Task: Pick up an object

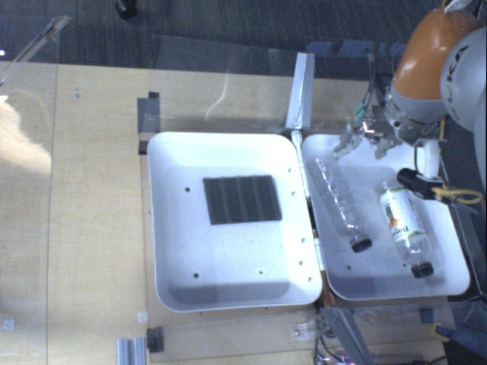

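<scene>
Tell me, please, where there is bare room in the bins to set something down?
The left bin has bare floor all round the dark ridged mat. The right bin is crowded: two bottles, with the tool at its far edge.

A dark grey ribbed rectangular mat (242, 200) is being borne near the middle of the left shallow white bin (171, 226). Both are being carried by a pale wooden bench (76, 226), beside a clear plastic sheet (27, 204).

The grey arm (449, 59) is reaching in from the right, its gripper (364, 135) hanging near the bench's far right corner.
</scene>
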Motion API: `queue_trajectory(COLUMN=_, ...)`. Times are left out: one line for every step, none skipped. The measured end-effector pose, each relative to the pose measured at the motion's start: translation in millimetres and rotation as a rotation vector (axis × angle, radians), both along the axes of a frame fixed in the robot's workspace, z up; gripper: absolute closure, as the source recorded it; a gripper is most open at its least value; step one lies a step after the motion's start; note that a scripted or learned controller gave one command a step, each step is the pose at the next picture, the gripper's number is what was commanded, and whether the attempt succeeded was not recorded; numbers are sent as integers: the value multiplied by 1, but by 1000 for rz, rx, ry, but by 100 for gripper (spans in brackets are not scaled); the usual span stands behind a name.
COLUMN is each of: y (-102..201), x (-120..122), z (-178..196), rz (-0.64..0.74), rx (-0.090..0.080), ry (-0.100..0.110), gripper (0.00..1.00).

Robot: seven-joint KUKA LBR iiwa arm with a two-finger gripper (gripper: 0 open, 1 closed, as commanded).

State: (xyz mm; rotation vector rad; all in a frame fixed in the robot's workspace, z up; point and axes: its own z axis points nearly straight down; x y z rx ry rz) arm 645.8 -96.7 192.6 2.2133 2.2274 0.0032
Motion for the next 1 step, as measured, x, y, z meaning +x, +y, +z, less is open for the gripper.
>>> queue_trajectory(y=-58, x=-42, z=-81, rz=173, rx=-1, ry=-1, gripper=0)
